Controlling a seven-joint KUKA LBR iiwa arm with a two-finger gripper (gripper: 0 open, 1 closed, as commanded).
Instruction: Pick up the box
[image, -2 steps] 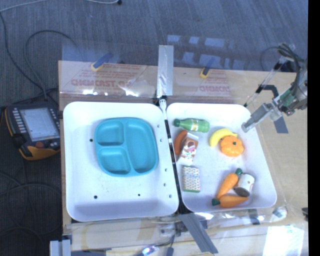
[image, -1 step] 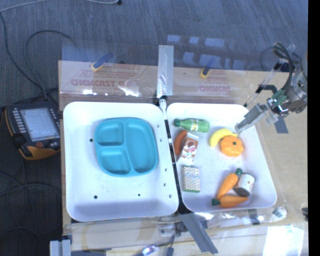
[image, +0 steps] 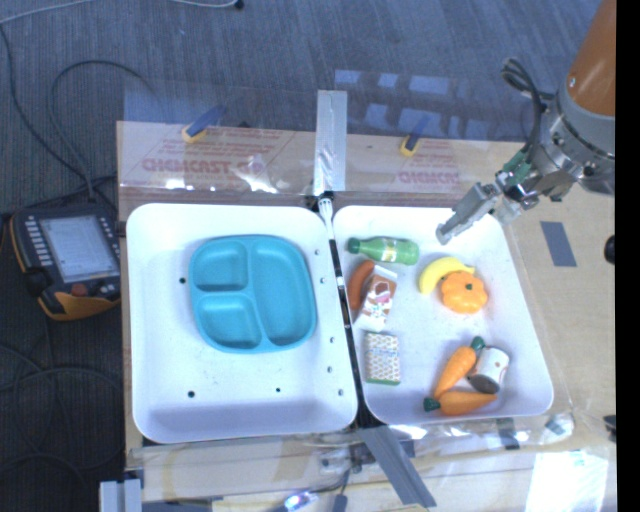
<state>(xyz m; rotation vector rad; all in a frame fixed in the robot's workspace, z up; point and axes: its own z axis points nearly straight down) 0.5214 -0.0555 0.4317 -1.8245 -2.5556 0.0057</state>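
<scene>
1. Dark grey ribbed flooring runs across the top and left of the camera view, with black cables looped on it and a teach pendant (image: 65, 260) with an orange-trimmed grey screen at the left edge.
2. Brown cardboard covers the surface (image: 560, 300), with clear plastic sheeting and silver tape along the upper middle.
3. Two shallow white bins with rounded corners sit side by side. The left bin (image: 160, 400) holds a glossy blue plastic tray (image: 250, 292) with three compartments.
4. The right bin (image: 530, 350) holds the clutter: a green bottle (image: 385, 250) lying on its side at its upper left, a smooth yellow banana (image: 440, 272) touching a round orange fruit (image: 464, 293), two tapered carrots (image: 455, 385) and a small dark can (image: 490, 370) at the lower right.
5. The box (image: 382, 358) lies flat in the lower left part of the right bin, a small rectangular carton with a fine printed pattern. Just above it lies a white printed pouch (image: 378, 300) beside a reddish sausage shape (image: 358, 285).
6. The end effector (image: 447, 232) hangs over the upper edge of the right bin, at the upper right of the frame, slanting down-left. Whether it is released or clenched, I cannot tell; nothing is visibly carried.
7. My judgement: this is the approach step, with no grasp yet. The next move calls for travelling down-left across the bin, past the bottle and pouch, then descending squarely onto the flat carton, whose low profile leaves little to grip.
</scene>
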